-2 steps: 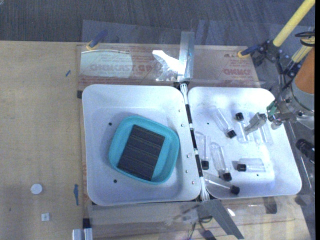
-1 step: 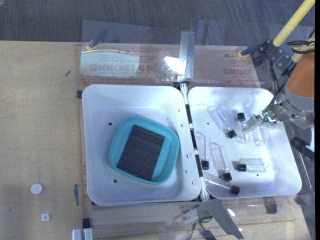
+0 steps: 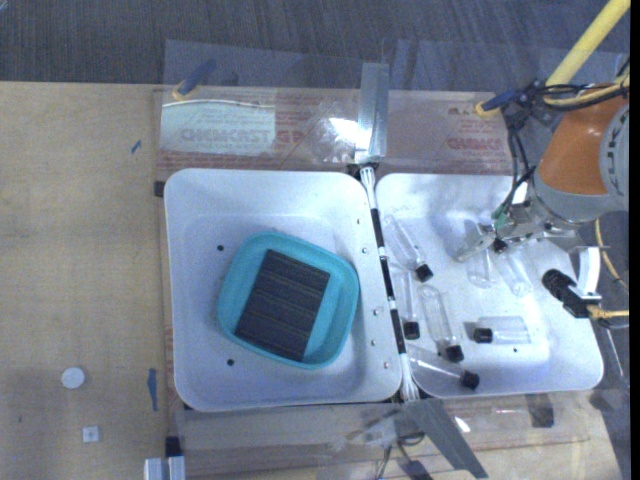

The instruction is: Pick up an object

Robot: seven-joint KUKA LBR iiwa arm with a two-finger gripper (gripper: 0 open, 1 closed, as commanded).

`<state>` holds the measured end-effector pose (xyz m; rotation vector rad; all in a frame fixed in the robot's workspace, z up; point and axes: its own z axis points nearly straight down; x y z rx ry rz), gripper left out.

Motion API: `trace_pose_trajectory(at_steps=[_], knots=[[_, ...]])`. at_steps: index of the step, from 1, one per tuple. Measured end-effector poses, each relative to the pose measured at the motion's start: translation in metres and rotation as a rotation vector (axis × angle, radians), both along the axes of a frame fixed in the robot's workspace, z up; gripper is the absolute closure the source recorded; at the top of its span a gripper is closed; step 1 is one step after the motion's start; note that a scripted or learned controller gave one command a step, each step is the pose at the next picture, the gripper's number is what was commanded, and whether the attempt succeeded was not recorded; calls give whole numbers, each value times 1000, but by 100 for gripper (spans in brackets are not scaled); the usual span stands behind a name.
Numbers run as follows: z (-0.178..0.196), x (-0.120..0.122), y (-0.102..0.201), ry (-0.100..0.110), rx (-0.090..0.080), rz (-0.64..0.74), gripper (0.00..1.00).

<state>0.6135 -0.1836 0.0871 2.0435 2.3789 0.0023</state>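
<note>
The claw (image 3: 497,238), whose grip I cannot tell, is hovering over the right white bin (image 3: 575,373), with clear black-capped plastic vials (image 3: 437,325) lying just below it.

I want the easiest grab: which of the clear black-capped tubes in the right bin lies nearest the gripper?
The tube at the bin's upper left, cap pointing down-right, is nearest the gripper. The other tubes lie lower, along the bin's bottom edge.
</note>
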Motion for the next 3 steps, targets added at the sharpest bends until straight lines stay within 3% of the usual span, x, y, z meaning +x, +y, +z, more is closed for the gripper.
trace_pose_trajectory(at_steps=[1, 2, 3], knots=[[6, 1, 0, 1, 2, -1, 100], [110, 44, 50, 8, 2, 35, 100], [124, 54, 120, 8, 1, -20, 100]])
